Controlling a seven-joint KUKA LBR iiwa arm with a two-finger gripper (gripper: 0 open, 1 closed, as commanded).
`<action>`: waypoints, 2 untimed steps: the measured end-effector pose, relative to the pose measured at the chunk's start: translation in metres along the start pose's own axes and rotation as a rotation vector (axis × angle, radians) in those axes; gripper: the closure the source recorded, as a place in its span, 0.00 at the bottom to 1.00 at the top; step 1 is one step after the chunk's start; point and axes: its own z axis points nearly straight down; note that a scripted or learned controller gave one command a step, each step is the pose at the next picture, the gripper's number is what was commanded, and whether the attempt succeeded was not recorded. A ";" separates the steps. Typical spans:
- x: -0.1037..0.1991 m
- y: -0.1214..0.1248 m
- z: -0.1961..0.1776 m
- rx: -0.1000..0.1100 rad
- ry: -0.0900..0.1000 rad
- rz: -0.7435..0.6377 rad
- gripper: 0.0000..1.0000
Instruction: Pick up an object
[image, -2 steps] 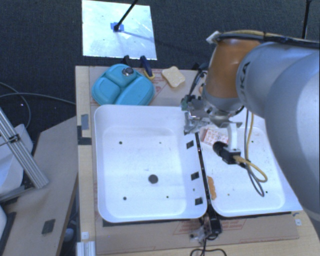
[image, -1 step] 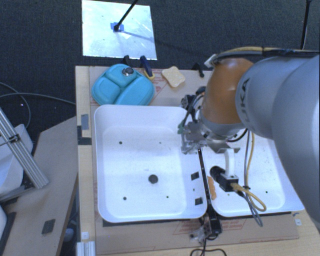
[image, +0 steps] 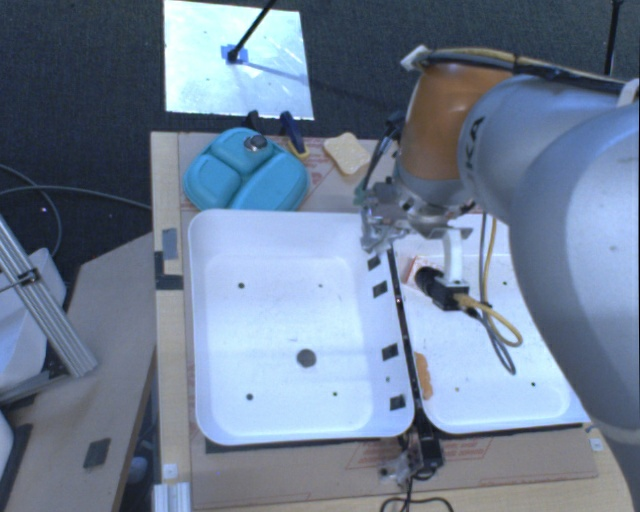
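A small dark round disc lies flat on the floor of the left bin, toward its near middle, with bare white around it. It sits well apart from the gripper, which hangs over the far end of the divide where the two bins meet, up and to the right of the disc. Whether the gripper is clenched or released I cannot tell from here; the metal parts at its tip are too small and cluttered to read.

In the right bin, an orange strip lies near the dividing rim, and a reddish scrap shows just beside the gripper's black fitting. A yellow cable loops down from the wrist over that bin. The grey arm with its orange band fills the right of the scene.

Beyond the bins, on the bench, a blue lidded container rests against the far rim of the left bin, and a tan sponge-like piece lies to its right. A silvery sheet lies farther back.
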 end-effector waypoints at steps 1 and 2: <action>0.003 -0.049 0.001 0.011 0.001 0.005 1.00; 0.006 0.016 0.000 0.001 0.001 -0.001 1.00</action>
